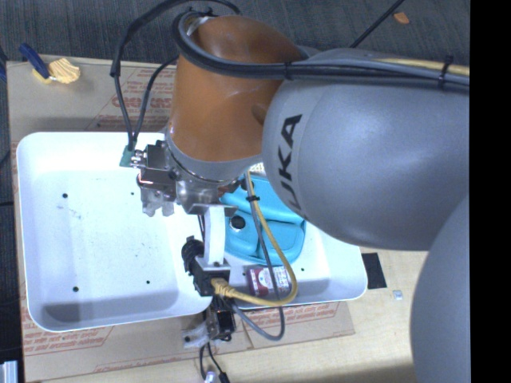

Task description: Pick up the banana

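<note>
Arm covers most of right bin; gripper fingers hidden, state cannot tell. Banana location and long axis cannot tell. Blue object under wrist. Left bin on cardboard-topped bench; dark carpet beyond

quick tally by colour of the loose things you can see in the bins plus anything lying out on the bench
Blue: 1, the blue object in the right bin, partly under the arm
Dark red: 1, the small box by that bin's front wall
Tan: 1, the tan piece on the bench, far left corner
Total: 3 that I can see; the arm hides much of the right bin.
</note>
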{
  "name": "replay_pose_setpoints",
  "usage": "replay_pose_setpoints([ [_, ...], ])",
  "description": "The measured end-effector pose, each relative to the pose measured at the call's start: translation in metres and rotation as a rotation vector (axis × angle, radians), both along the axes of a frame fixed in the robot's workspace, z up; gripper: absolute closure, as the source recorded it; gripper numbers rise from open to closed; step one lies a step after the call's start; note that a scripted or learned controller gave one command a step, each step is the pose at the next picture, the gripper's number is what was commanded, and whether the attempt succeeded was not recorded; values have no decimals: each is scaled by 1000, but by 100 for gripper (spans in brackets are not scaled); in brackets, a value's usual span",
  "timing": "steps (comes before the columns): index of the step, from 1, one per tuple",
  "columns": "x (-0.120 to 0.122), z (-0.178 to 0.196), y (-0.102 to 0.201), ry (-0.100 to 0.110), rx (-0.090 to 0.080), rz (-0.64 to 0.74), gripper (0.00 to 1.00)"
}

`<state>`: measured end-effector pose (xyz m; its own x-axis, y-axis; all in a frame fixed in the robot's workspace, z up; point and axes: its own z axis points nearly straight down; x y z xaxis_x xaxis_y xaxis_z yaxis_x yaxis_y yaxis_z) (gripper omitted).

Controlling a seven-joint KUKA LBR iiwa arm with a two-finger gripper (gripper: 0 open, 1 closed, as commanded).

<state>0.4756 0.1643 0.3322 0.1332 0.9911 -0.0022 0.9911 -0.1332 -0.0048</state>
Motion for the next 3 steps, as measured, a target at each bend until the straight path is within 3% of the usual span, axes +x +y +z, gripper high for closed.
replay_pose_setpoints([
  [1, 111, 80, -40, -3, -1, -346, 100],
  [2, 125, 104, -104, -3, -2, -518, 100],
  [3, 101, 30, -83, 0, -2, -389, 100],
])
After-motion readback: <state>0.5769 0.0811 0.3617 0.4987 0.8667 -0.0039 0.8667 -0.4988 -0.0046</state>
